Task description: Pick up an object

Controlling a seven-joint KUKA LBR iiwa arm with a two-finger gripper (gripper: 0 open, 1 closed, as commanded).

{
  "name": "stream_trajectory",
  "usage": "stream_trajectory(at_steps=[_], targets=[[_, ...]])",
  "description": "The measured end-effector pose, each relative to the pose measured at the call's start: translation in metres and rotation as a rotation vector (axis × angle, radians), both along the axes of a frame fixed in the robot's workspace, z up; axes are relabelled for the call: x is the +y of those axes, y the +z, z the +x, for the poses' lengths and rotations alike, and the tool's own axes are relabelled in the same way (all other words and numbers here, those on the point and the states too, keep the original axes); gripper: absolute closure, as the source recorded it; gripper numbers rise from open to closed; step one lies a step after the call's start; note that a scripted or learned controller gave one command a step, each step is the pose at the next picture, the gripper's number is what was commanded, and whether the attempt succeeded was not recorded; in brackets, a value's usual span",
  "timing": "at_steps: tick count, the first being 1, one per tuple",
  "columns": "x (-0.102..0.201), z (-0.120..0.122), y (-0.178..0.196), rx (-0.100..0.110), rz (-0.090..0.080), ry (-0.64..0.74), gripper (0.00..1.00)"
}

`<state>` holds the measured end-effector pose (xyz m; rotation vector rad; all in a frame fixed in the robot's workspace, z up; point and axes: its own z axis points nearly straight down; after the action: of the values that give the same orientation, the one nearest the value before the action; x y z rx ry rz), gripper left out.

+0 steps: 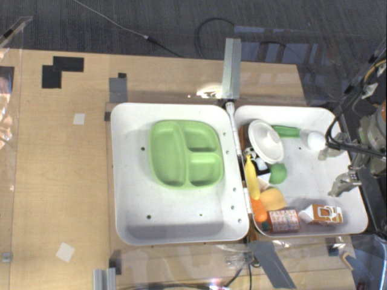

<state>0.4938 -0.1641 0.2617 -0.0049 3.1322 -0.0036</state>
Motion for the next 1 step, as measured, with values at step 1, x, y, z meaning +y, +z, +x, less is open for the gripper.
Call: stream_trajectory(at_steps=[1], targets=[[0.0439, -0.0021, -0.146, 0.006, 0.003, 0.04, 0.0]])
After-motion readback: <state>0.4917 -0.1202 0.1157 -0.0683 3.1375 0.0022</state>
